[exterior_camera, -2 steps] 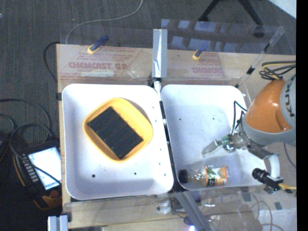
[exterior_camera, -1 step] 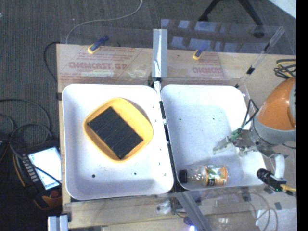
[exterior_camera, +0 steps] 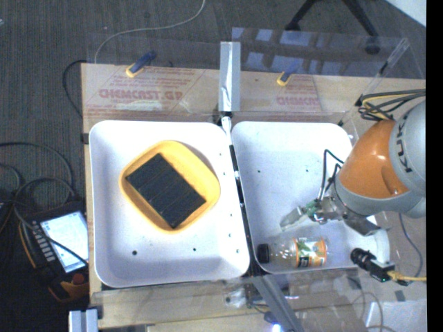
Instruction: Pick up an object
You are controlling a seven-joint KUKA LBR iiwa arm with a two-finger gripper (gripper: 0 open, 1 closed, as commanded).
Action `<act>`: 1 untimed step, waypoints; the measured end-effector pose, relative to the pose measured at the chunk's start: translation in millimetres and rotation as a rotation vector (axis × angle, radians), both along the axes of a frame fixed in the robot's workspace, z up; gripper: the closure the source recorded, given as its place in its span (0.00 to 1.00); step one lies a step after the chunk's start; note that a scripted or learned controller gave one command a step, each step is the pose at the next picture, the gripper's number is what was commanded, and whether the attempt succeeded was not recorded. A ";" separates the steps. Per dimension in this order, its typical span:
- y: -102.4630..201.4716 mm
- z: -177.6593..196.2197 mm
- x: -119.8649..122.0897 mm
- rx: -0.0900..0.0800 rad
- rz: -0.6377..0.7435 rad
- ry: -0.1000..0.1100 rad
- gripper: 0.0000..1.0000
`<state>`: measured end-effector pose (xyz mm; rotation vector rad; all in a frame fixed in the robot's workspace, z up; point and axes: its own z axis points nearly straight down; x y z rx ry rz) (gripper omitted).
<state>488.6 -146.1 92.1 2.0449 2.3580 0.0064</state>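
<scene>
White plastic bins sat side by side on the bench, the arm (exterior_camera: 387, 164) reaching in from the right of the frame over the right bin (exterior_camera: 277, 151). Much of the arm was cut off at the frame's right edge, its orange band bulging above the grey wrist, with part of the letters "KU" legible on the grey casing. The gripper (exterior_camera: 304, 215) hung low in the lower right of the right bin, a pale, glinting shape against the white floor; whether its fingers were spread or pressed together could not be told, and nothing could be made out between them. Just below it, apart from it, a clear plastic bottle (exterior_camera: 294, 252) lay on its side along the bin's lower wall, dark cap to the left, its orange-and-green label too small to read. In the left bin (exterior_camera: 111, 254) rested a yellow dish (exterior_camera: 201, 164) carrying a dark ribbed square pad (exterior_camera: 166, 190). Across the top of the bench, faded red print on the protective sheet (exterior_camera: 142, 95) read "CHEMCAST GP", repeated less clearly at upper right. A tablet-like device (exterior_camera: 62, 241) lay on the floor at lower left, partly hidden by the bench edge, its screen unreadable.
</scene>
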 end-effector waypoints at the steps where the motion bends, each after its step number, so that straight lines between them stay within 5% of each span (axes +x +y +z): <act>1: -23.8 -0.3 1.6 0.016 -0.321 0.000 0.00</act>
